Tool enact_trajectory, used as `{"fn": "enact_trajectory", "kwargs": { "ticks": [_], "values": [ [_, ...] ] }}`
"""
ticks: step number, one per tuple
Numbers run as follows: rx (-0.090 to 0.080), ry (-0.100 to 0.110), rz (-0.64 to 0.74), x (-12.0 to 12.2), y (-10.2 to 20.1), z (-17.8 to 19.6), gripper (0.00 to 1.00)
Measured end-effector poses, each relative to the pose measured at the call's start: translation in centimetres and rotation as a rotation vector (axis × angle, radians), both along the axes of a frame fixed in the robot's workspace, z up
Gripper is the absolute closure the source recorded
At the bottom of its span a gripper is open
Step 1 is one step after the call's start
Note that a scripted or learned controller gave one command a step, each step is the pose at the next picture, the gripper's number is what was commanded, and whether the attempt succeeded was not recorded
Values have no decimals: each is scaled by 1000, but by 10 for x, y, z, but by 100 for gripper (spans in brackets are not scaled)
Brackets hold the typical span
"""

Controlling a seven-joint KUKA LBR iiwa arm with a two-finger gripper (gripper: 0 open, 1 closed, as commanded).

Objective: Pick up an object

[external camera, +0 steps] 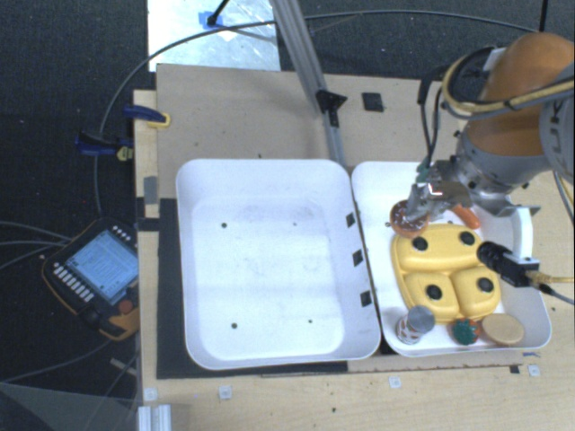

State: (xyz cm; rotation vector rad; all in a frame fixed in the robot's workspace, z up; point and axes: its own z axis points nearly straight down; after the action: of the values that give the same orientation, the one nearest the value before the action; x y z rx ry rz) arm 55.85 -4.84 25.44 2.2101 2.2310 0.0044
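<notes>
Fingers (415, 212) over yellow block's (446, 272) upper-left end; long axis diagonal.

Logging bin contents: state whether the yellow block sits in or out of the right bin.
In: the yellow block lies inside the right bin.

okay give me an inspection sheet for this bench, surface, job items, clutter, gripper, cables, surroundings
Surface: tan bench bearing left bin and right bin.
Job's things: yellow moulded piece, tan disc, green piece, grey cylinder, all in right bin.
Clutter: clamps at bench's left edge.
Grippers: gripper low over right bin's far end; grasp unclear.
Cables: several loop across the floor.
Surroundings: pendant on dark floor, left.
</notes>
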Motion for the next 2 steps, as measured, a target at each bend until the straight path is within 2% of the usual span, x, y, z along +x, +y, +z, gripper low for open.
{"fn": "enact_trajectory", "kwargs": {
  "ticks": [2],
  "values": [
    [1, -1, 1, 41, 108, -4, 100]
  ]
}}
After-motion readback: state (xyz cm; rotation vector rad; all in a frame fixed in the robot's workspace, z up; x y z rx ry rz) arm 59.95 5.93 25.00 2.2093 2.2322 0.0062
